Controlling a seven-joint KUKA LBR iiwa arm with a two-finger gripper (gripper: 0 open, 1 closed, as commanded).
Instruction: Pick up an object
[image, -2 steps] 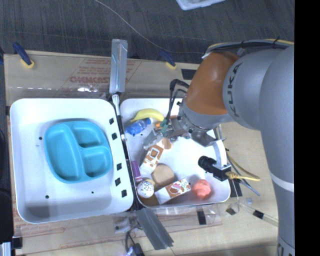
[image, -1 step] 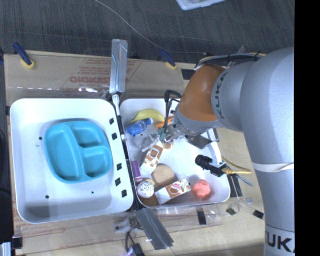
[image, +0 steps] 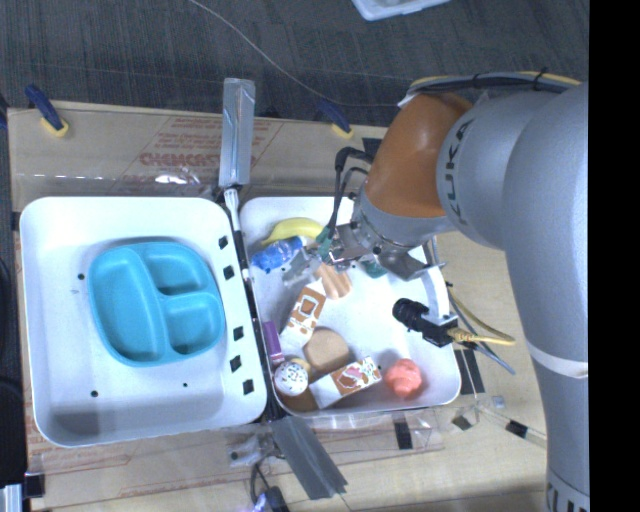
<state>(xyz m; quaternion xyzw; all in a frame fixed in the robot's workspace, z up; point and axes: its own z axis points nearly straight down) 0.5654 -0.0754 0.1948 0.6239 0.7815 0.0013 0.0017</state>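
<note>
The end effector (image: 338, 250) hangs low over the far part of the right bin (image: 372, 318), under the big grey arm (image: 500, 150). I cannot tell if it is spread or pressed together, and nothing can be seen pinched in it.

Things to pick up lie all around it. Just below it, very close, is a small peach block (image: 337, 281). Just to its left are a crumpled blue thing (image: 272, 257) and a yellow banana (image: 290, 230) - the banana is a bit above the blue thing.

A little further down from the end effector is a brown and white box (image: 306, 312), tilted. Under that sits a tan lump (image: 326, 350) that looks like bread. A purple stick (image: 272, 340) lies by the bin's left wall.

Further still, along the bottom wall, are a white spotted ball (image: 291, 377), a second patterned box (image: 352, 378) and a pink ball (image: 404, 378).

Well away to the left of the end effector is the left bin (image: 60, 300) - a blue tray (image: 150, 300) with three parts lies in it. Both bins sit on the bench (image: 120, 140).
</note>
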